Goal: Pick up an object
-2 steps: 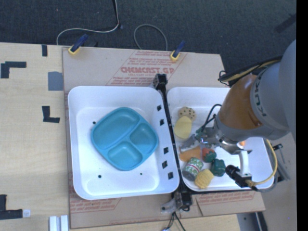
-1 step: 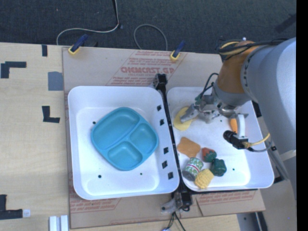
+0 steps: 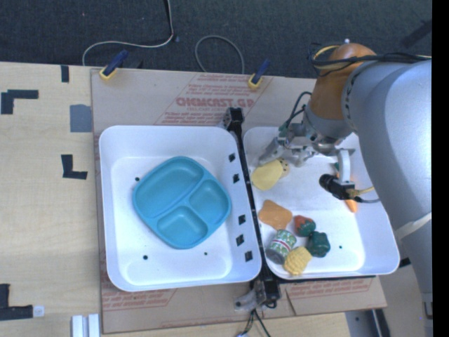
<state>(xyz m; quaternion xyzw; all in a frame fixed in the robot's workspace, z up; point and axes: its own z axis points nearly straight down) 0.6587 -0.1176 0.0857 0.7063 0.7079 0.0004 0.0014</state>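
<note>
"Where was the arm when you looked?"

"It reached in from the right, over the right bin [image 3: 379, 258]. The gripper [image 3: 284, 156] hung low at that bin's upper left corner, just above a pale yellow object [image 3: 267, 176], lemon-like and lying close to the divider [image 3: 242, 188] between the bins. I took that for the thing it was after."

"Did it have hold of it?"

"I couldn't tell. The wrist hid the fingers from where I stood, so whether they were spread or closed I can't say. The yellow piece seemed to rest on the bin floor, touching or nearly touching the tool."

"Which way did it lie?"

"Its long axis ran on a slant, from lower left to upper right, the upper end tucked under the gripper. I guessed the arm had come down at that end for that reason."

"And the rest?"

"An orange piece [image 3: 275, 214], a small can [image 3: 282, 245], a corn cob [image 3: 297, 260] and a dark green piece [image 3: 318, 243] sat bunched near the front of the same bin, well clear of the gripper. The left bin [image 3: 116, 153] held a blue divided plate [image 3: 182, 201], lying flat and slightly turned."
</note>
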